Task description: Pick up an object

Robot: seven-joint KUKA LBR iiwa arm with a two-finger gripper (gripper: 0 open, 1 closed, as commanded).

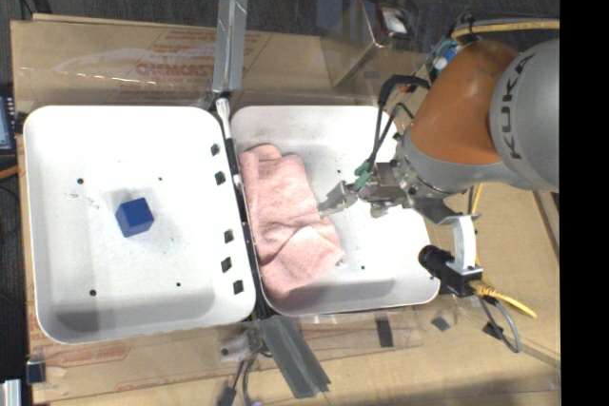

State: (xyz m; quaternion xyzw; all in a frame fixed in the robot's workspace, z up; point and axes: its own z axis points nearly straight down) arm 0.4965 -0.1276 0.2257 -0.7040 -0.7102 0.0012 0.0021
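Reaching in from the right, the gripper (335, 200) hangs over the right bin (381, 124); its opening cannot be told. The pink towel (285, 219) lies against that bin's left wall, just left of the gripper, long axis running near-to-far

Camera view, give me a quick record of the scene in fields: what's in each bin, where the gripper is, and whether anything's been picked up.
left bin: blue cube, alone, near the middle
right bin: pink cloth, crumpled along the left wall
gripper: over the right bin, at the cloth's right edge
arm: reaches in from the right
picked up: nothing visibly held
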